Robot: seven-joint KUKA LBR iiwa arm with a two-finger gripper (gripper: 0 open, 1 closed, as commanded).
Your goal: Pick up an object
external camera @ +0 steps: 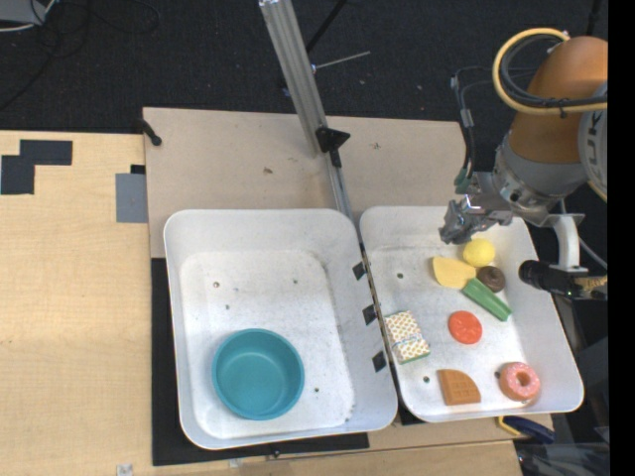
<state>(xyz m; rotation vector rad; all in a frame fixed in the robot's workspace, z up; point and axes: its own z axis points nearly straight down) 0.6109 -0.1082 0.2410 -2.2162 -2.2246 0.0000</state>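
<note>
Light wooden bench (69, 296), dark floor (179, 38)

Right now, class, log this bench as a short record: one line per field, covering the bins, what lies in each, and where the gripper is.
left bin: teal bowl, near front
right bin: yellow ball, yellow wedge, green stick, red disc, patterned block, orange-brown piece, pink doughnut
gripper: over the right bin's back edge, beside the yellow ball
gripper state: cannot tell
object lifted: none visible
</note>
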